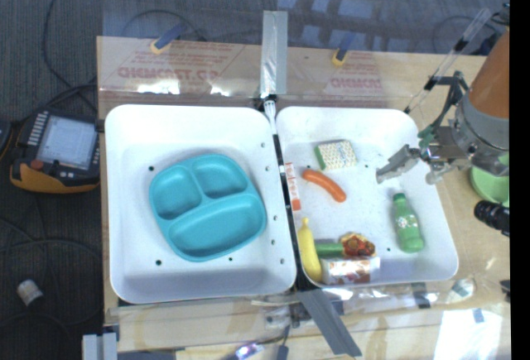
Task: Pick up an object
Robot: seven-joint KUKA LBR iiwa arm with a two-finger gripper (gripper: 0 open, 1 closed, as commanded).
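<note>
End effector (411, 167) is open wide w/ nothing in it, over the right bin (377, 120). Green bottle (407, 223) lies just below it, near the orange carrot (325, 184).

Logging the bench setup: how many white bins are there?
2. The left bin holds a blue plate; the right bin holds a bottle, carrot and other items.

The arm (490, 98) is grey metal with a broad orange band above the wrist, rounded like a sleeve. Below that sits a pale grey collar, then a cluster of darker brackets. Thin black cables run along its side. The tool (411, 166) ends in two slim grey metal fingers (394, 166).
</note>
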